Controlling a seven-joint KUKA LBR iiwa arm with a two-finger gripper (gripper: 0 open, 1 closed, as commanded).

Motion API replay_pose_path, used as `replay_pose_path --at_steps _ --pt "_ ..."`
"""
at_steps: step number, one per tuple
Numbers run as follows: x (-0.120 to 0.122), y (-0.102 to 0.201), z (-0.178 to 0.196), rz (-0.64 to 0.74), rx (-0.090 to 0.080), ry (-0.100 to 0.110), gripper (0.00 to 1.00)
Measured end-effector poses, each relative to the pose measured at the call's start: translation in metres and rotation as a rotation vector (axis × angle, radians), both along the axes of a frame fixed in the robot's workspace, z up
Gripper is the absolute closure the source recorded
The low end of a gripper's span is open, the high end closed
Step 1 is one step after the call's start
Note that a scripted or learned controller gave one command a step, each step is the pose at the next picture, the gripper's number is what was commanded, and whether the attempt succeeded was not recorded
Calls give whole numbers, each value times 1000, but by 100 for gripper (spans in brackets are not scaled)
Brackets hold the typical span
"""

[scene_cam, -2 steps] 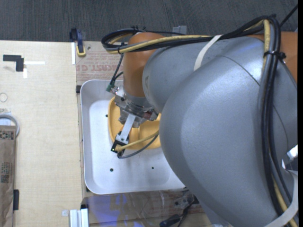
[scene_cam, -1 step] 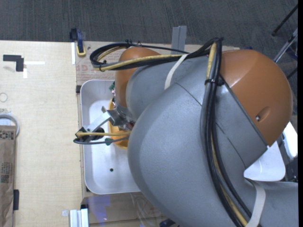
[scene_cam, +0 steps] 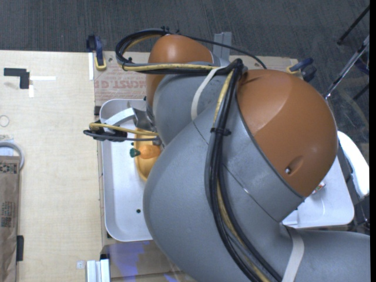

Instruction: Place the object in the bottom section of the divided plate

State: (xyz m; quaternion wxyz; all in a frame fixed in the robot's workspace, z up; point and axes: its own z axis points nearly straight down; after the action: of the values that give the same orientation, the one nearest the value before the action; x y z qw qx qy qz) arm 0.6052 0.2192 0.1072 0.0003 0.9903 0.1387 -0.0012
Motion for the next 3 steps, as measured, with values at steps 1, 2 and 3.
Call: replay_pose_path --at_steps 1,2,3 --pt "-2 8 -14 -36 1 -2 100" --pt "-29 8 -15 311 -2 0 100" --pt "-28 10 -14 313 2 -3 0"
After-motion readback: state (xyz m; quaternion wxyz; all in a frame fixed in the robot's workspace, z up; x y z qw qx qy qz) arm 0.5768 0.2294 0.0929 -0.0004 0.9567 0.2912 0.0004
